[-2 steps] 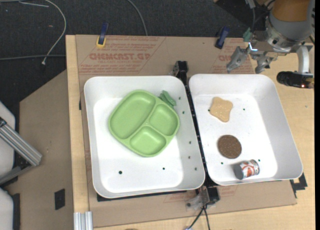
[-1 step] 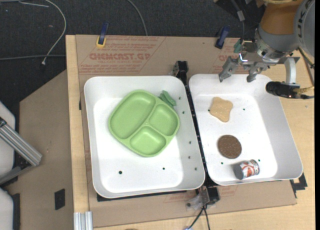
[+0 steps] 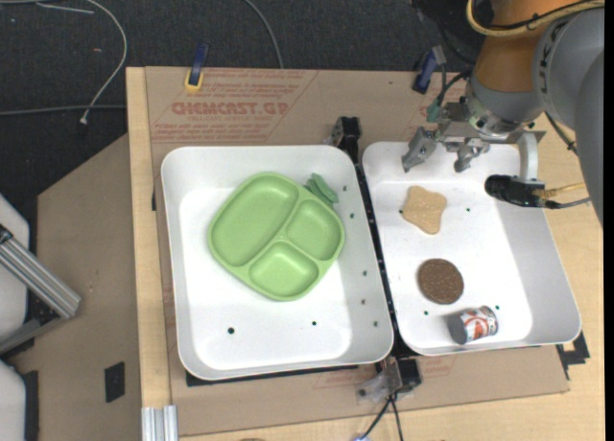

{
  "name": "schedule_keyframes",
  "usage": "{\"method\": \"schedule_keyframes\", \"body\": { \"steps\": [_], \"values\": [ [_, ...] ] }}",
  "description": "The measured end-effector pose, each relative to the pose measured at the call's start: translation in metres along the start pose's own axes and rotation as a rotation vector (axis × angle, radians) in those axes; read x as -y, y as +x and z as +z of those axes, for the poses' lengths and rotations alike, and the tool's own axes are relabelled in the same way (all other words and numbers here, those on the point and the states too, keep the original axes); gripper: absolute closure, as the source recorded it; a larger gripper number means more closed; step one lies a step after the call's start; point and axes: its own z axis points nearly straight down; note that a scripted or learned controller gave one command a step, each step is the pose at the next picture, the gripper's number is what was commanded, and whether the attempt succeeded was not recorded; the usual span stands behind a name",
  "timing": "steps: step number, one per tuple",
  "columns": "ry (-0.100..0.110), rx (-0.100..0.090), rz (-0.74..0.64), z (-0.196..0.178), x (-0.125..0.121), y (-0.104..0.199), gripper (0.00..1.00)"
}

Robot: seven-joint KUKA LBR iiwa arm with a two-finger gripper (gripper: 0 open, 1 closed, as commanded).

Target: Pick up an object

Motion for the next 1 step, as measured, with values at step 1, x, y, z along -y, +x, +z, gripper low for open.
{"method": "schedule_keyframes", "body": {
  "steps": [1],
  "values": [
    [0.006,-0.001,0.001,0.0628,0.0011,-0.0035,0.0]
  ]
}}
